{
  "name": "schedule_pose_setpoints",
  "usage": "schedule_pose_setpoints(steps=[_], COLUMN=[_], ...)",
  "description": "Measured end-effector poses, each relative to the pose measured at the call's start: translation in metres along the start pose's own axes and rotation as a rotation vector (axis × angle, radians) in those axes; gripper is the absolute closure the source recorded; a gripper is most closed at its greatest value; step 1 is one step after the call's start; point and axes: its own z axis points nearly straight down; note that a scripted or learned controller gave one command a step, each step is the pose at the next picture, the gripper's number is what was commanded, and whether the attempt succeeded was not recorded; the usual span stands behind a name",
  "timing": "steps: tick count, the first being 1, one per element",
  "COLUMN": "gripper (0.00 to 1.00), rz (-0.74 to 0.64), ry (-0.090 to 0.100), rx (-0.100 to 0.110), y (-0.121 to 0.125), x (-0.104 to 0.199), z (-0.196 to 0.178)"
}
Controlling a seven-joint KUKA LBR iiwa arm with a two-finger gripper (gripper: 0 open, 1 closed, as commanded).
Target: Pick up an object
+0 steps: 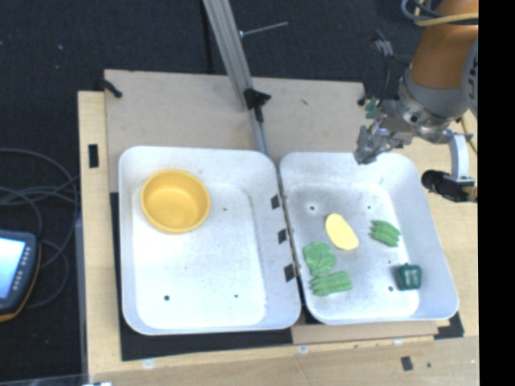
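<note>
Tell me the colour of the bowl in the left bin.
Yellow-orange bowl, in the camera view.

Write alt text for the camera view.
The arm's hand hangs over the right bin's far rim, above a yellow piece and four green pieces lying inside. The left bin holds a yellow bowl.

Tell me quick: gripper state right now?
Gripper: state cannot be told; it hangs over the far edge of the right bin, nothing visibly between its fingers.
</note>
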Motion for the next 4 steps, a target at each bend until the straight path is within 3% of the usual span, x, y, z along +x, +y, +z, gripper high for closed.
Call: schedule_pose_setpoints(steps=[2, 3, 4], gripper=[1.0, 1.0, 1.0], rz=[-0.003, -0.002, -0.003], ry=[0.001, 0.001, 0.001], rx=[0.006, 0.006, 0.008], y=[-0.019, -0.042, -0.046], x=[0.105, 0.148, 0.2], z=[0.005, 0.013, 0.037])
